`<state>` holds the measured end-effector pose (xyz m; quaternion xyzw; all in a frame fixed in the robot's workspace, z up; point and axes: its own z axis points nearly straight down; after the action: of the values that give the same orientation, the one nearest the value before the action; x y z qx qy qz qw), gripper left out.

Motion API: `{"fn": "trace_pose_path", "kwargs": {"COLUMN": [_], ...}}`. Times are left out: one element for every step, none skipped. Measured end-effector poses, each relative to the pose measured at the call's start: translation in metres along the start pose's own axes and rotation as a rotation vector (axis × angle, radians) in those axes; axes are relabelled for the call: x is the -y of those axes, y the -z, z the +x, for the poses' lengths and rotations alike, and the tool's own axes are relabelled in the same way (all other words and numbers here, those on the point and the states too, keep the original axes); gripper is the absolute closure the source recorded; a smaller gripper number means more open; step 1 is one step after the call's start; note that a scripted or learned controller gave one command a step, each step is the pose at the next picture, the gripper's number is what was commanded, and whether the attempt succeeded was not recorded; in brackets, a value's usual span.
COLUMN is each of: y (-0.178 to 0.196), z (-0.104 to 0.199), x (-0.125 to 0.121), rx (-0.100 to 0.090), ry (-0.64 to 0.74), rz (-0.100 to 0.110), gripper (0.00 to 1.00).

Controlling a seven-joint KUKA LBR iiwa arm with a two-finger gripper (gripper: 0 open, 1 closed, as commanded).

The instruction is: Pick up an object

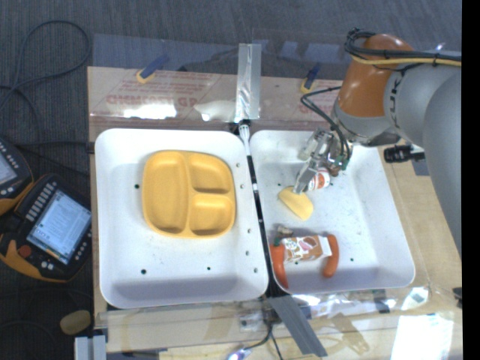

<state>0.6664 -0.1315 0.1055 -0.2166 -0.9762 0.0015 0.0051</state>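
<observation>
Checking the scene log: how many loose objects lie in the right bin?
3: a yellow wedge near the middle, a small red-and-white item by the gripper, and an orange packaged item at the front. The arm may hide more.

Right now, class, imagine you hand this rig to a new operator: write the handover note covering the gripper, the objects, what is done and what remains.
Two-finger gripper: low in the right white bin, fingertips at the pale yellow wedge-shaped block; grip state unclear.
A small red-and-white object sits just behind the fingers.
An orange packet with a printed label lies near the bin's front.
Yellow three-compartment tray: in the left white bin.
Done: approach. Left: a confirmed grasp and lift.
</observation>
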Motion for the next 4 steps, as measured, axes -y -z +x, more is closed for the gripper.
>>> {"fn": "trace_pose_path", "kwargs": {"y": [0.020, 0.032, 0.058, 0.040], "z": [-0.011, 0.003, -0.020, -0.036], "x": [0.045, 0.011, 0.054, 0.083], "rx": [0.009, 0.007, 0.008, 0.007], "ry": [-0.197, -0.319, -0.413, -0.580], "rz": [-0.003, -0.005, -0.004, -0.005], "gripper": [0.00, 0.00, 0.00, 0.00]}}
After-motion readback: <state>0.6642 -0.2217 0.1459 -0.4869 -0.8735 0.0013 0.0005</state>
